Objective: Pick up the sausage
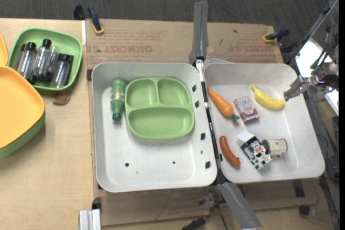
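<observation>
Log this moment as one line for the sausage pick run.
target: sausage, right bin, near left wall, untouched | neighbours: carrot, banana | claw: at bin's right rim, far from target

The robot's arm (325, 29), seen at the right of the bench, is pale grey, with slim, straight lengths of bare metal running along it. One stretch of its surface is washed out to near white by glare. The gripper (294, 91) is a darker grey, narrow and tapering toward its end. Small metal fittings sit just behind it, too blurred to make out. Any markings are too small to read.
</observation>
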### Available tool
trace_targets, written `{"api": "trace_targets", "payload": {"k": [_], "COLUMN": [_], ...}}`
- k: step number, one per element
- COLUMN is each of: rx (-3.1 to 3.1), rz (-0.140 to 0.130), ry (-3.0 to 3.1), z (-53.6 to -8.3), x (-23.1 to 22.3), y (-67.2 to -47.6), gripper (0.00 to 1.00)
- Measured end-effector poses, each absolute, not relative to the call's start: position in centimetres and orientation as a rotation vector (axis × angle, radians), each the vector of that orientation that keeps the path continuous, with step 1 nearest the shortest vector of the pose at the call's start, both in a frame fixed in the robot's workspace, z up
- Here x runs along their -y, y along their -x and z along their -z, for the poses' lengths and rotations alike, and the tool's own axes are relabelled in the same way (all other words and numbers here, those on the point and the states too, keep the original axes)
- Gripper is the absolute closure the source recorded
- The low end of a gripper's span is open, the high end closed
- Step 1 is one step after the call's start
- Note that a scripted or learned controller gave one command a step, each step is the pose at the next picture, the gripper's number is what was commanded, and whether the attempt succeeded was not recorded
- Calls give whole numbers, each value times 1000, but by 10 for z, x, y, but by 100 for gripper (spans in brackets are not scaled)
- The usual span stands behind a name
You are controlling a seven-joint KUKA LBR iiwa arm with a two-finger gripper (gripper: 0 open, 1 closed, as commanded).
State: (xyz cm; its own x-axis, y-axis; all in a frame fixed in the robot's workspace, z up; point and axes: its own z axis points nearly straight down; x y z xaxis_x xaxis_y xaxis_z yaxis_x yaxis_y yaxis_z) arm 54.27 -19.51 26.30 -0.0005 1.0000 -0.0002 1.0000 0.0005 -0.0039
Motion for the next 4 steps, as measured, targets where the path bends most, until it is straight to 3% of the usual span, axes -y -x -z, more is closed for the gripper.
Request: {"api": "trace_targets", "payload": {"k": [1,2,3,4], "rx": [2220,2553,1977,2205], "rz": [-7,-1,-3,-1], "ry": [2217,1829,2440,2235], "z": [-271,-188,-91,-95], "x": [196,222,222,209], "y": [-543,-564,-589,-533], "gripper": [100,100,100,100]}}
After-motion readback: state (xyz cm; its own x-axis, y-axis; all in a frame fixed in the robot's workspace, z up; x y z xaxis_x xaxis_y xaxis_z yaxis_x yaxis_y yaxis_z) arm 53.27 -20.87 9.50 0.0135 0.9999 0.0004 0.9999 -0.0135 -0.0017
